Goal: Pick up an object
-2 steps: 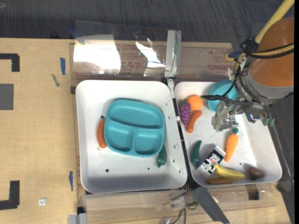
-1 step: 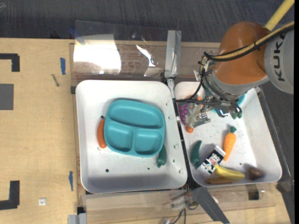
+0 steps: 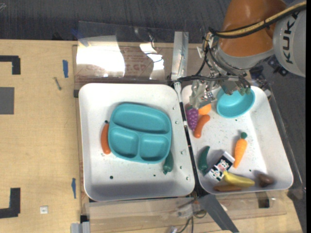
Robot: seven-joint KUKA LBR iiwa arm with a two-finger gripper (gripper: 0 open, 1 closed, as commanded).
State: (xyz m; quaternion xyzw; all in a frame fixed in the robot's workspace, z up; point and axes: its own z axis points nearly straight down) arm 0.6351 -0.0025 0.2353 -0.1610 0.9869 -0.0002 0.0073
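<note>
Jaws [image 3: 204, 92] were low in the right bin [image 3: 278, 144]; spread or pinched: cannot tell. Grapes [image 3: 193, 115] and orange veg [image 3: 200, 125] lay just below the jaws. Nothing visibly lifted; pick still pending.

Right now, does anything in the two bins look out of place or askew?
Yes. The teal tray in the left bin lies tilted, over an orange sausage and a dark green vegetable at its edges.
</note>
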